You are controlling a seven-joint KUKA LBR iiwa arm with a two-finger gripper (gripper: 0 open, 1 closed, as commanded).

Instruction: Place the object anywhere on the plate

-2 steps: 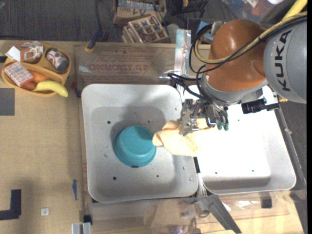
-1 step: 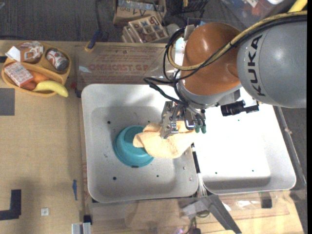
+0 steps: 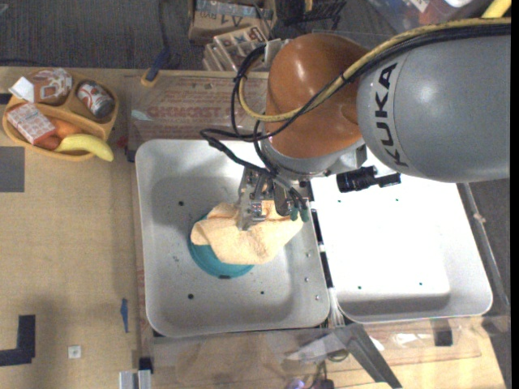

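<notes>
Two white bins side by side, gripper down over the left one, fingers closed on the upper edge of a pale yellow cloth; draped right across a teal plate, covering most of it, near the bin's middle

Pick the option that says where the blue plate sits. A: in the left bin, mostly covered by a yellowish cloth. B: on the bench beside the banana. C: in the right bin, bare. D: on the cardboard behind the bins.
A: the blue plate peeks out from under the yellowish cloth on the floor of the left bin, with the gripper right above the cloth.
</notes>
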